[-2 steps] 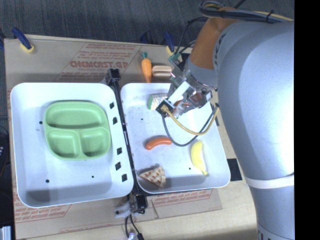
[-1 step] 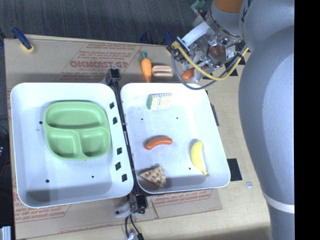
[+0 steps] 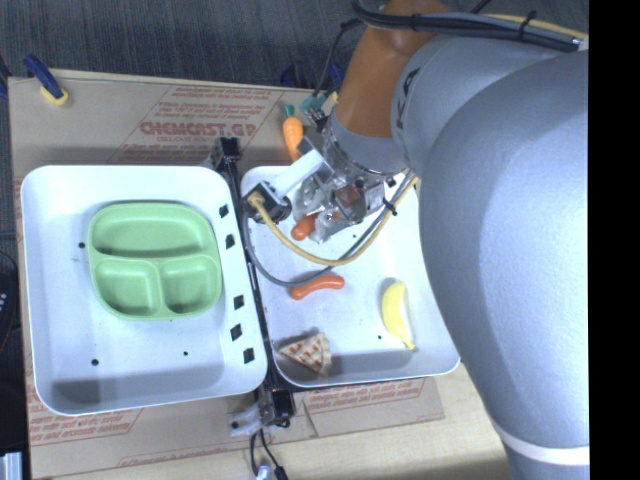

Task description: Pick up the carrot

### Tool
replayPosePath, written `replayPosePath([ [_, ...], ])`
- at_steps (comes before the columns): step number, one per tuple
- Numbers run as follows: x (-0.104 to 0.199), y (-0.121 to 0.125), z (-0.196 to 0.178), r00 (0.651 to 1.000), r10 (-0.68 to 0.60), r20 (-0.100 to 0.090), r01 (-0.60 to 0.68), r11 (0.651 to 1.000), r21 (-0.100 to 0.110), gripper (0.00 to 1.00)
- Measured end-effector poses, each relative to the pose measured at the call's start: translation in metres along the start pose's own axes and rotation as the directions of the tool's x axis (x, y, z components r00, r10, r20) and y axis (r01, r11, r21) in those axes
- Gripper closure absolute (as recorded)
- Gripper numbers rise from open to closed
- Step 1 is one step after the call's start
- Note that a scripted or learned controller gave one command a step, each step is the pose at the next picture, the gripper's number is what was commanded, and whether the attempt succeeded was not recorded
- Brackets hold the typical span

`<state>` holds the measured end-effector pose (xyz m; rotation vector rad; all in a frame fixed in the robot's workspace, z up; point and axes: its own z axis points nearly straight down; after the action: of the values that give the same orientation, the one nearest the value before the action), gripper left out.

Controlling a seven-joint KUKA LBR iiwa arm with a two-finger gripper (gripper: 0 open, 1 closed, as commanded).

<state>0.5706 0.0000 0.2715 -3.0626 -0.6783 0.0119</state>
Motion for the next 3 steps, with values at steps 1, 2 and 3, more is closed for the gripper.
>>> replayPosePath([
  [1, -0.021, -0.037, -0.01, 0.968, -0.253, 0.0, 0.253, 0.968, -0.002, 1.0],
  [2, -0.021, -0.037, -0.01, 0.968, -0.253, 0.0, 0.253, 0.968, -0.003, 0.0],
  [3, -0.059, -0.008, 0.018, 0.794, -0.609, 0.001, 0.609, 0.794, -0.004, 0.0],
])
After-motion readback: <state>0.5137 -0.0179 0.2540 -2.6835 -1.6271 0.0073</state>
